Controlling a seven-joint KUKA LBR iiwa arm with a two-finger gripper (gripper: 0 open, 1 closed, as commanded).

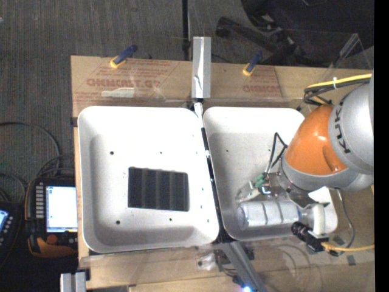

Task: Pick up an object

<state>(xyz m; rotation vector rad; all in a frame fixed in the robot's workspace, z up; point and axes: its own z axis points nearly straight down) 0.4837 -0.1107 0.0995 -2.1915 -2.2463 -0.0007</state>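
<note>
While the pincer [258,187] sits low in the right bin [243,123], I can't tell its state or any catch. Nearest candidate: a dark ridged block [158,189] in the left bin [97,126], well apart. Pick looks not yet done; grasp and lift remain.

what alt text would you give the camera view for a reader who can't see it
A grey robot arm with an orange band reaches from the right down into the right white bin. The left white bin holds a dark ribbed rectangular object.
</note>
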